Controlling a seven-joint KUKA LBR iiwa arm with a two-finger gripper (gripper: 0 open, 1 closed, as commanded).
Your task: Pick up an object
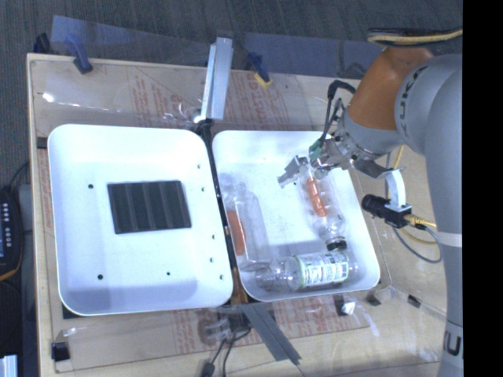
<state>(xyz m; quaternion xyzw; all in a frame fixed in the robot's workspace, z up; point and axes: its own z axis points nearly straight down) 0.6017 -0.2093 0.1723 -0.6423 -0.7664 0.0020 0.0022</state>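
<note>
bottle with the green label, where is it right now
The bottle with the green label lies on its side along the near edge of the right bin, below the clear bottle with the orange strip.

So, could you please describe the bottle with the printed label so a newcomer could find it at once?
Start at the right bin, the one the arm reaches over. Along its near wall lies the labelled bottle on its side. Unlike the other clear bottles there, which hold orange, it wears a green-and-white label and a dark cap.
</note>
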